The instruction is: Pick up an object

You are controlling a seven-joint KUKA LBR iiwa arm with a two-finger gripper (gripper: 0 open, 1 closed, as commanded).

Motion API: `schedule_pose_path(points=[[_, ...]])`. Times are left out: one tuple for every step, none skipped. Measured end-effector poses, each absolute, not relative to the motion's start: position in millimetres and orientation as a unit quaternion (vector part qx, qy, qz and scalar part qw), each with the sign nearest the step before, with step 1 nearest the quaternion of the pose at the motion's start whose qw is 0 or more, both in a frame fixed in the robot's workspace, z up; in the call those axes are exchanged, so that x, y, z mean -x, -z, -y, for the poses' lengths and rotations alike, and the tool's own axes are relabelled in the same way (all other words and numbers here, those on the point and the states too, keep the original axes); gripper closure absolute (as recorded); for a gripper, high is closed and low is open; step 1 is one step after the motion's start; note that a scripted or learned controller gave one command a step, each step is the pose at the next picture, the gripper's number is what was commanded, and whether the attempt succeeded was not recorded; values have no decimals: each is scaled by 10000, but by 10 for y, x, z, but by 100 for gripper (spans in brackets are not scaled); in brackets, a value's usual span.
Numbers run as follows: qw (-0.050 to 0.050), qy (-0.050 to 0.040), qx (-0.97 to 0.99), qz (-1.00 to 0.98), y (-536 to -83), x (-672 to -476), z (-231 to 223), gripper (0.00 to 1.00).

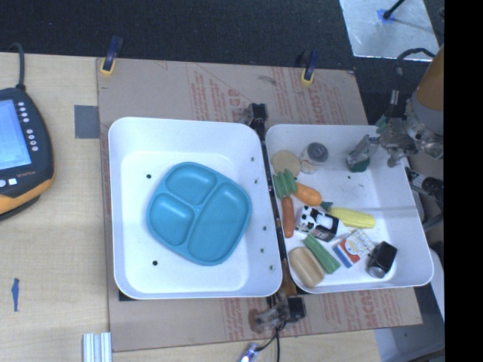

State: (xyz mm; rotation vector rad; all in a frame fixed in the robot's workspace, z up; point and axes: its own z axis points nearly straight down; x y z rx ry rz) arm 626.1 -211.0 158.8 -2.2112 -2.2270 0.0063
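The gripper (361, 157) is hovering over the bare far corner of the right bin (392, 187), its tip pointing down and to the left (whether it is released or clenched cannot be told at this angle), and nothing is showing in its grasp. The grey arm (411, 130) is reaching in behind it from the right.

Nearest to the tip, a small jar with a grey lid (315, 154) is standing beside a round tan disc (285, 161). Below them the other objects are lying crowded along the bin's left and near sides: green pieces (285, 183), an orange carrot (308, 194), a reddish sausage (287, 216), a black-and-white toy (317, 221), a yellow piece (351, 217), a green stick (323, 253), a tan bun (306, 266), a red, white and blue packet (353, 246) and a black block (381, 259).

In the left bin (128, 149) a blue divided plate (198, 213) is resting flat near the middle.
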Motion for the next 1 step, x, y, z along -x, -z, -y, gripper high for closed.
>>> schedule_pose_path(points=[[13, -19, 7043, 7098, -907, -6558, 2109, 0]])
